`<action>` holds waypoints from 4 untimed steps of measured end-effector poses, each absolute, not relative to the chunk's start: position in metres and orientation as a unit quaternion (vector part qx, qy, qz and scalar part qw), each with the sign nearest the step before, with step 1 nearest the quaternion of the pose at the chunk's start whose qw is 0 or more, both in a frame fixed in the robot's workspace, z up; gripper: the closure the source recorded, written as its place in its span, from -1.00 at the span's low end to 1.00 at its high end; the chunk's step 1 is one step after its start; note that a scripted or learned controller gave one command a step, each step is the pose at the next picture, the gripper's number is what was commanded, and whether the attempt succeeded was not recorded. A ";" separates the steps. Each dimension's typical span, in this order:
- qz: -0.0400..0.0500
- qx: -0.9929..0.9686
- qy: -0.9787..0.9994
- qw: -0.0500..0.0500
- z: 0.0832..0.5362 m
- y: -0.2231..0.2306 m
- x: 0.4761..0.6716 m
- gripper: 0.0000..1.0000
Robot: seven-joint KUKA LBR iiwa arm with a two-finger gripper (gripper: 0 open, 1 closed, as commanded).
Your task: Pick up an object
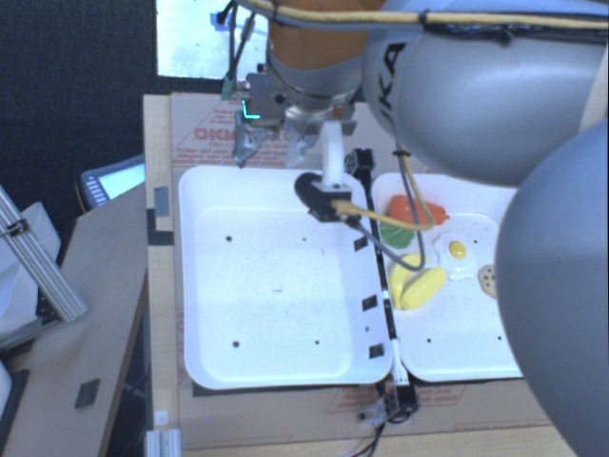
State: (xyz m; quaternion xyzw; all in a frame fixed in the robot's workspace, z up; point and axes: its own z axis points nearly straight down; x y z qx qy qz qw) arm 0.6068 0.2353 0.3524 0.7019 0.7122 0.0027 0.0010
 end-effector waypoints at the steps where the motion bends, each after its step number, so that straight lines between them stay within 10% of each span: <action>1: 0.004 0.700 0.714 0.002 0.364 0.236 0.607 1.00; 2: 0.004 0.700 0.714 0.002 0.363 0.236 0.607 -1.00; 3: 0.005 0.699 0.715 0.002 0.375 0.236 0.608 1.00; 4: 0.005 0.698 0.716 0.002 0.374 0.236 0.608 -1.00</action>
